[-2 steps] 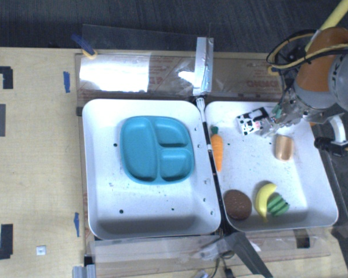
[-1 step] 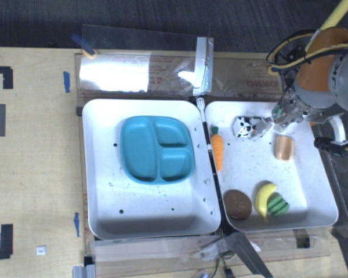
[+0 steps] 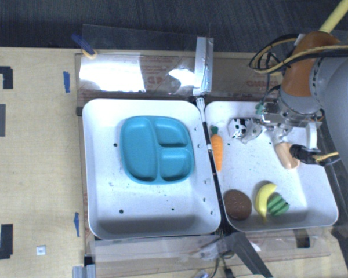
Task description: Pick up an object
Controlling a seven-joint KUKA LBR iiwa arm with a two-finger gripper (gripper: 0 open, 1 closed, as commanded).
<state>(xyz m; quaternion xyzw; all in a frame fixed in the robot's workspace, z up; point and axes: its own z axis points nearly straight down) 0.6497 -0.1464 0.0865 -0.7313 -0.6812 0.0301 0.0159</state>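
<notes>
The right bin [image 3: 313,210] holds an orange carrot [image 3: 217,149] along its left wall, a small black-and-white toy [image 3: 238,127] near the back, a tan block [image 3: 286,155], a brown round object [image 3: 238,204] and a yellow-and-green toy fruit [image 3: 270,200] at the front. My gripper [image 3: 265,133] hangs over the back middle of this bin, open, with bare bin floor between its fingers. The black-and-white toy lies just left of it and the tan block just to its lower right.
The left bin [image 3: 98,201] carries a blue divided plate [image 3: 157,148]. A clear plastic sheet and a metal strip [image 3: 203,65] stand behind the bins. The grey arm with its orange band [image 3: 304,68] and cables fills the upper right.
</notes>
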